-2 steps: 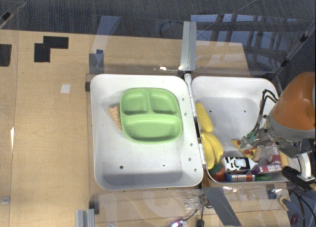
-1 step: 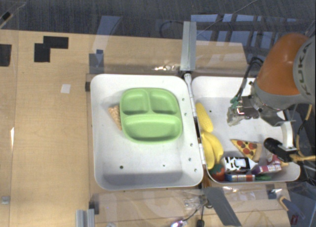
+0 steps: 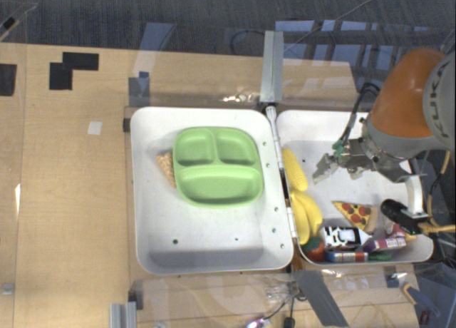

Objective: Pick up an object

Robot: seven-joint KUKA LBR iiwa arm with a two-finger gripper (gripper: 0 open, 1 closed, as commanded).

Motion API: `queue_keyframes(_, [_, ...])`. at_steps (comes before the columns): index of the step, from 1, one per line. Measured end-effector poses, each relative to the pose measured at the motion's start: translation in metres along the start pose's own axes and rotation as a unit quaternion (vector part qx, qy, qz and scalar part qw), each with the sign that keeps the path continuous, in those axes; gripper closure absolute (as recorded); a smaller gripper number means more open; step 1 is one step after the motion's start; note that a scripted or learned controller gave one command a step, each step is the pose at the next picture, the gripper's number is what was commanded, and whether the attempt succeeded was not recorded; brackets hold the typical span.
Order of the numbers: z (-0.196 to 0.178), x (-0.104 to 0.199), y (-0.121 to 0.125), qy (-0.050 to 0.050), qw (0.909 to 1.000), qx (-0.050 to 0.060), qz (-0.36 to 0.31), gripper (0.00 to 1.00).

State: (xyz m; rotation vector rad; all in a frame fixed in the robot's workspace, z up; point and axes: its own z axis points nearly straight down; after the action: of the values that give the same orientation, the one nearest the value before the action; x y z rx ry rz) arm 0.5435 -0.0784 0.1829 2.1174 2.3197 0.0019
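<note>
My hand [image 3: 326,166] hangs over the right white bin [image 3: 313,134] with its fingers spread and nothing between them. Nothing is picked yet. The nearest candidates, the yellow plastic corn cob [image 3: 294,168] and orange pizza-slice toy [image 3: 354,212], lie on the bin floor.

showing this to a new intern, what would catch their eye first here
The green divided plate stands out most, lying in the middle of the left bin. Next comes the arm's orange band at the right, above the right bin, where yellow corn, bananas and a pizza slice lie.
</note>
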Motion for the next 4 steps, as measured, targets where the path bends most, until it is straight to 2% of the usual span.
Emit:
queue_keyframes(1, [0.09, -0.017, 0.044, 0.0, 0.9946, -0.001, -0.104, 0.0])
queue_keyframes(2, [0.093, -0.021, 0.078, -0.001, 0.9972, -0.006, -0.075, 0.0])
queue_keyframes(3, [-0.001, -0.004, 0.06, 0.0, 1.0, -0.001, -0.005, 0.0])
queue_keyframes(4, [0.064, -0.017, 0.064, 0.0, 0.9996, 0.0, 0.03, 0.0])
